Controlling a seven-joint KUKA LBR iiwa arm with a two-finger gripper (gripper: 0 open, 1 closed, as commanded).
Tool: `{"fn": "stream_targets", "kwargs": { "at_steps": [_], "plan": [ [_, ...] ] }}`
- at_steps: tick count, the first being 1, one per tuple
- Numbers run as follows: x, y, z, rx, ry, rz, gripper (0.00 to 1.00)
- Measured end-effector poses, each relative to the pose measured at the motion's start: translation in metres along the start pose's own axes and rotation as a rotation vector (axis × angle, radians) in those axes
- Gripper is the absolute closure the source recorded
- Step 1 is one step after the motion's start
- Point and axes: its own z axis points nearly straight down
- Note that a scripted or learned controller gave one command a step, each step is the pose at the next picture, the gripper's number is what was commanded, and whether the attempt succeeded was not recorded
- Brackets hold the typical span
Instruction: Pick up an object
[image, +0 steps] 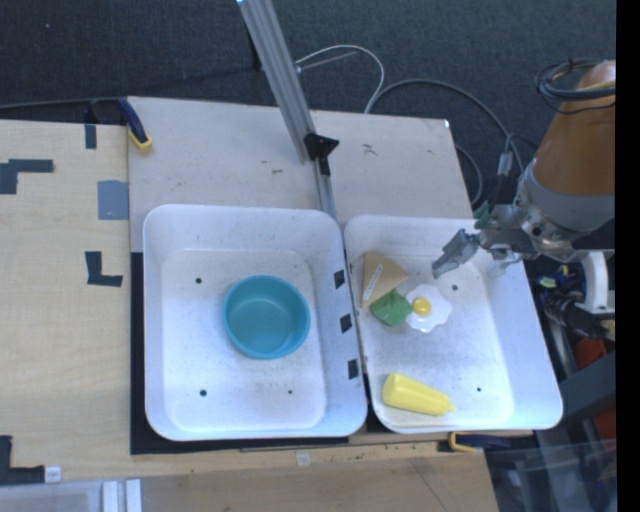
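Note:
My gripper (470, 262) hangs over the far right part of the right bin (520, 400), open, with nothing between its fingers (447, 260). Just left of it and lower lie a tan wedge (380, 274), a green lump (391, 309) and a toy fried egg (429, 308), all touching in a cluster. A yellow oblong piece (415, 396) rests near the right bin's front edge. A blue bowl (265, 316) stands upright in the middle of the left bin (170, 400).
A slanted metal pole (288, 85) reaches from the top of the view to the divide between the bins. Cables (420, 90) loop over the bench behind the right bin. The grey and orange arm (575, 150) occupies the right side.

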Motion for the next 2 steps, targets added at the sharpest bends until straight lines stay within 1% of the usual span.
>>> {"fn": "stream_targets", "kwargs": {
  "at_steps": [1, 2],
  "plan": [
    [0.000, 0.000, 0.000, 0.000, 0.000, 0.000, 0.00],
    [0.003, -0.002, 0.064, 0.007, 0.000, 0.002, 0.00]
  ]
}}
